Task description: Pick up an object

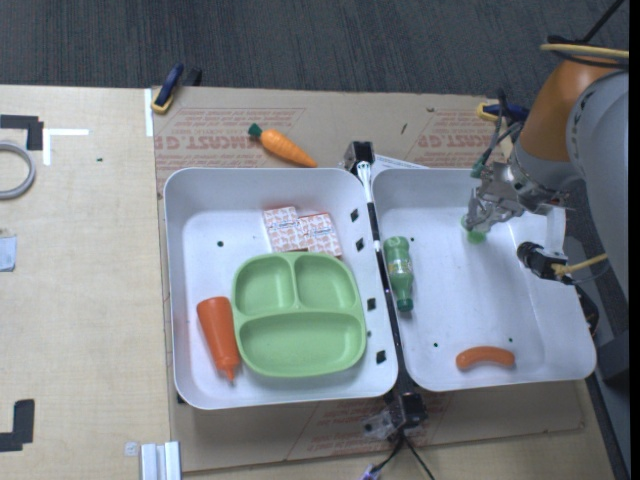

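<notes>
My gripper [479, 220] hangs over the back part of the right bin [540, 338], near its far wall. Its fingers stand close together, and a small green object [473, 233] pokes out between their tips. On the right bin's left side a green bottle [400, 273] lies lengthwise. An orange sausage [485, 358] rests near that bin's front edge.
The left bin [190, 218] holds a green divided plate [298, 313], an orange bottle [218, 336] at its left, and a red-and-white packet [298, 228] at the back. A toy carrot [283, 145] lies on the cardboard behind the bins. A blue clamp [168, 88] sits farther back.
</notes>
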Available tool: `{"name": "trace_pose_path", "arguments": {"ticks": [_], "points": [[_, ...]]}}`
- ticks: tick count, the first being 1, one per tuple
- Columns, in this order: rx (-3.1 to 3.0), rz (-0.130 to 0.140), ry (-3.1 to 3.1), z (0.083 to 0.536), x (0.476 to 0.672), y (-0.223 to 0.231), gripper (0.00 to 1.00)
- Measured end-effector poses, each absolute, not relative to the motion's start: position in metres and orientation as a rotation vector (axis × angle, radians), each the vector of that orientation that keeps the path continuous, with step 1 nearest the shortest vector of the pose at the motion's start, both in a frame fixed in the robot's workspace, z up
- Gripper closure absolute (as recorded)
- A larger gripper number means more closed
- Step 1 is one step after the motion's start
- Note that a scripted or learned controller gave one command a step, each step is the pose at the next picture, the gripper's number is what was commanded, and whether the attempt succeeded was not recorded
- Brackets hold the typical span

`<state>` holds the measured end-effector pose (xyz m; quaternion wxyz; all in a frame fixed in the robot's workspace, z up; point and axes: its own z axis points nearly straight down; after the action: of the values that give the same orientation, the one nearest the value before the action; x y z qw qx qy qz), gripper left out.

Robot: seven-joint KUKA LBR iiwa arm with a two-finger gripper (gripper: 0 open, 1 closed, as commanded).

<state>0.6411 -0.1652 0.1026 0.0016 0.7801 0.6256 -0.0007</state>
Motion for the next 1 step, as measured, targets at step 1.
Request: {"name": "trace_pose_path", "arguments": {"ticks": [1], "points": [[2.449, -0.002, 1.963, 0.1025, 0.6410, -0.1652, 0.00]]}}
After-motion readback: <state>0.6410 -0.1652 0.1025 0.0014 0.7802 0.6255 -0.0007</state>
